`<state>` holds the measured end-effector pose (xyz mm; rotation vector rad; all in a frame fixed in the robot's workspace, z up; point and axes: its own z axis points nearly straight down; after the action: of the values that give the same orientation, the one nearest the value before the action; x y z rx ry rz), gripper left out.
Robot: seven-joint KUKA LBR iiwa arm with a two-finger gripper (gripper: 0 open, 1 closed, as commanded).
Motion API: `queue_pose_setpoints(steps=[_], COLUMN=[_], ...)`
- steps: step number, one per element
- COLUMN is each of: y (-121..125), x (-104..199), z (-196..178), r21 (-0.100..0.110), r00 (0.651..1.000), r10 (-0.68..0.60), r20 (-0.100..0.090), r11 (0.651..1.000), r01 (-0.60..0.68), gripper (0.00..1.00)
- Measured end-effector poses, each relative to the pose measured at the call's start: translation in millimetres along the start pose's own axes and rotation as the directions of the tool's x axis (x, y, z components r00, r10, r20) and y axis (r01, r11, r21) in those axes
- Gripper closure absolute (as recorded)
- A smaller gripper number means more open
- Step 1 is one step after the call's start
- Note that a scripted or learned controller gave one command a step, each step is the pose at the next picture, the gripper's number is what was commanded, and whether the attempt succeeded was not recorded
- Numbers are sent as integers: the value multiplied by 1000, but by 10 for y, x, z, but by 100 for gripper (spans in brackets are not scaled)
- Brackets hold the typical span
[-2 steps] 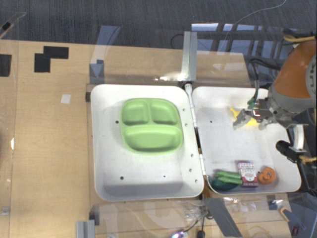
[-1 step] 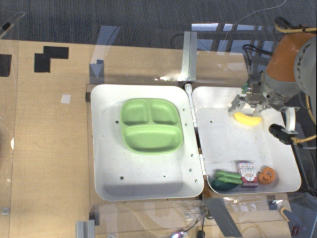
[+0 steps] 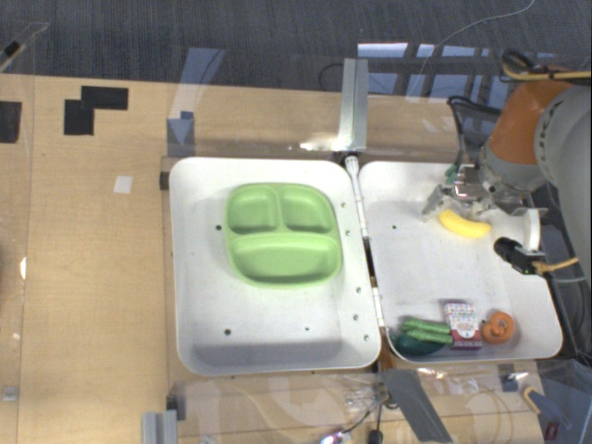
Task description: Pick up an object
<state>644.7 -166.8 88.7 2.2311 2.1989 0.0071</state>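
A yellow banana (image 3: 464,226) lies in the upper part of the right bin (image 3: 416,266). My gripper (image 3: 460,205) hangs right over it at the bin's far right, open, its silver fingers (image 3: 434,205) spread to either side of the banana's upper edge. Nothing is held between them. Along the near edge of the same bin lie a green vegetable-like object (image 3: 423,332), a small red and white box (image 3: 462,322) and an orange round object (image 3: 499,326).
The left bin (image 3: 199,294) holds a green divided plate (image 3: 281,233). A metal divider (image 3: 363,239) runs between the two bins. The arm's grey body and orange band (image 3: 518,123) stand over the right bin's far right corner, with a black cable (image 3: 518,252) beside it.
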Motion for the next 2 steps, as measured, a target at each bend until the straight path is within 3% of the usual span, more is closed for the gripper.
queue_pose_setpoints(steps=[1, 2], y=[0, 174], x=[0, 381], z=[0, 7], r21=[0, 2], r00=[1000, 993], r10=[0, 118], r20=[0, -2], r11=[1000, 993], r01=[0, -118], gripper=[0, 0])
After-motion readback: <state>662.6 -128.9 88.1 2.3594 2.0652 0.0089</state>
